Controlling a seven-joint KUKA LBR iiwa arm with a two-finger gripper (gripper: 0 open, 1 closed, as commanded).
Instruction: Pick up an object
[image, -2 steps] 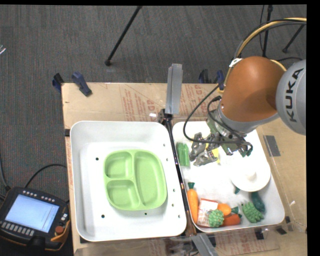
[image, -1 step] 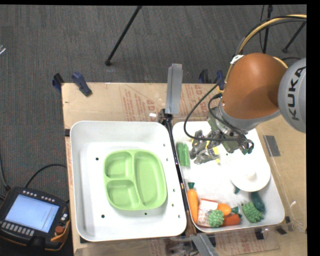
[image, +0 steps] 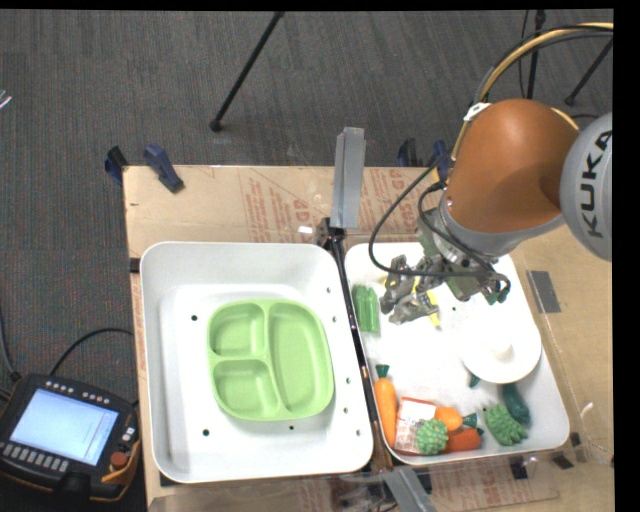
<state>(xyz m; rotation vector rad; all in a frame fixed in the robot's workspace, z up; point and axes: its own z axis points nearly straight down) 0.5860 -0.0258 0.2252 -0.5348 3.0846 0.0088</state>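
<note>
We see the gripper just right of the upright green block; jaws' state: cannot tell.

bins: smooth white plastic, slight sheen
tray: green plastic, smooth, matt
tabletop: brown cardboard, matt, printed
band: glossy orange shell
carrot: smooth orange plastic
floor: grey carpet, rough

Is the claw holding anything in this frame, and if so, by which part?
It cannot be told. The claw hangs over the right white plastic bin, close to the small green block, but no object is visibly held by it.
</note>
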